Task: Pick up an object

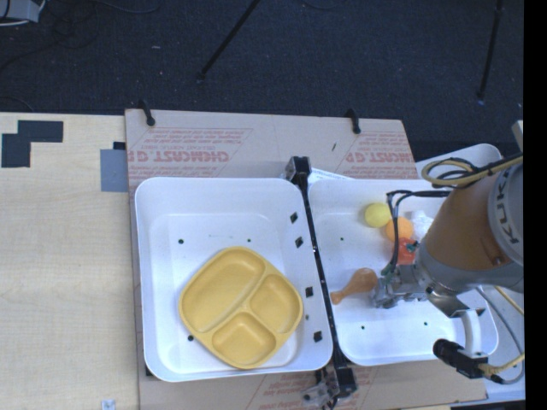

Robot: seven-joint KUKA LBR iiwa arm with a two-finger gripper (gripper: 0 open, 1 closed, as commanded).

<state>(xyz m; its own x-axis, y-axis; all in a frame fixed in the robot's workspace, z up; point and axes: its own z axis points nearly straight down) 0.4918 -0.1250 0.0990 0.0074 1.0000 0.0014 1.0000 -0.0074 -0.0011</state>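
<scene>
Here, seen from above at a slant, two shallow white bins sit side by side on a bench. The left bin (154,229), at lower centre of the frame, holds a yellow divided tray (241,306) lying flat and slightly turned. The right bin (376,348) holds three small things: a yellow ball (376,214) near its upper part, an orange object (402,229) just beside and partly behind the arm, and a tan drumstick-shaped toy (352,285) lying across the bin's middle.

The grey arm enters from the right edge, and its gripper (389,293) sits low over the right bin, at the thick end of the drumstick toy. Whether the jaws are spread or closed on anything cannot be told; the wrist hides them.

The step in hand looks like a grasp on the drumstick toy. To do it well, the jaws should straddle the thick end squarely, close fully, then lift straight up.

Room is mixed. The centre divider (312,254) between the bins lies close to the toy's thin end, at left. The ball and orange object crowd the upper side. The bin's lower portion, toward the bottom of the frame, is open floor.
</scene>
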